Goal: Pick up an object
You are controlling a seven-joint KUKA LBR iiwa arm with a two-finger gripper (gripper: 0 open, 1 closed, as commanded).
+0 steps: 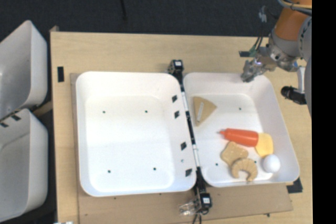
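Gripper poised above the right bin's far rim; its opening cannot be told. Nothing is seen grasped; carrot lies below, unpicked.

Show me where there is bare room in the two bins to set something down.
The left bin has a bare floor from wall to wall. In the right bin, room lies along the far wall, between the tan wedge and the gripper. The near right corner is crowded: orange carrot, yellow piece, white ball, two biscuit-coloured pieces.
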